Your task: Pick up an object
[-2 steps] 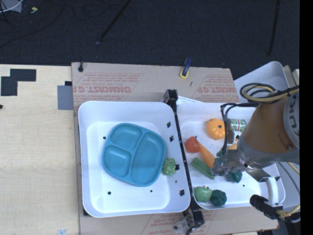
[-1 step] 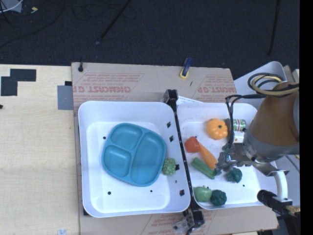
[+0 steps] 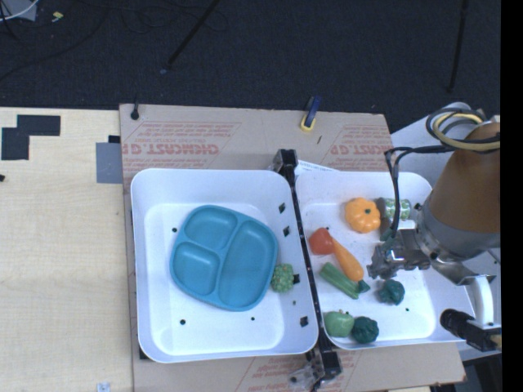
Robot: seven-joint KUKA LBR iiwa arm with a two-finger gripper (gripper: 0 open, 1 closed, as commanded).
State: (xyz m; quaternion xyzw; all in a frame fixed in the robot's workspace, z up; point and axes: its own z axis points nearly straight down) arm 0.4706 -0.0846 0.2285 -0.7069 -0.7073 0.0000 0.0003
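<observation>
The right bin holds toy food: an orange pumpkin, a red pepper, an orange carrot, a green cucumber-like piece, a dark green broccoli, another dark green piece and a light green piece. My gripper reaches down into the right bin from the right, just right of the carrot and above the dark broccoli. Nothing visible sits between its fingers. A small green broccoli lies in the left bin by the blue plate's right edge.
A blue divided plate lies in the left bin. A black divider clamp sits where the bins meet. Both bins rest on cardboard. A yellow-and-blue clip sits at the cardboard's far edge. The arm's body covers the right bin's right side.
</observation>
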